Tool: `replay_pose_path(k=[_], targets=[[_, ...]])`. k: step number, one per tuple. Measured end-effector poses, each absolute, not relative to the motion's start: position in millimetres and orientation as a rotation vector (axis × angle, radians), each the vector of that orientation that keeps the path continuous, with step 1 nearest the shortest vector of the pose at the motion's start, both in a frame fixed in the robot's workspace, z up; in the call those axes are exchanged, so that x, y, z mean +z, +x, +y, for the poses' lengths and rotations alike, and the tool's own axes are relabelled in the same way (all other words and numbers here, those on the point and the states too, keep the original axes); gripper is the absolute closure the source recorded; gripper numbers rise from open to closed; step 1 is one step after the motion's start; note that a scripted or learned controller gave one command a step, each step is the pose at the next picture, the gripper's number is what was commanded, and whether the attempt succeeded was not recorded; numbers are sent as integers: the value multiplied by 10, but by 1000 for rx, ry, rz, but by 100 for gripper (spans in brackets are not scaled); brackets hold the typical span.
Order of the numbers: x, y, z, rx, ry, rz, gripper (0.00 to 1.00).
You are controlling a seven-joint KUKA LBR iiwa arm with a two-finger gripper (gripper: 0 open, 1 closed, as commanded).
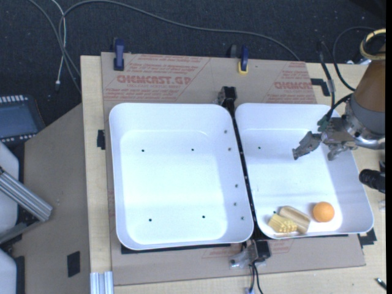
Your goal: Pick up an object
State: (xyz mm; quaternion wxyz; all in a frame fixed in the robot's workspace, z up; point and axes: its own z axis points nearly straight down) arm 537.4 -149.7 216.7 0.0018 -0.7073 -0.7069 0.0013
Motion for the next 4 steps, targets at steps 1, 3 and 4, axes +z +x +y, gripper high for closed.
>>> replay_pose_path(k=[1,3,4], targets=[[2192,5386,-1496,-1,-2222,-2222,0],[1103,5466,-1470,3,-2218,-2220,0],[868,5461,-1466,1,-2220,-2221,0]])
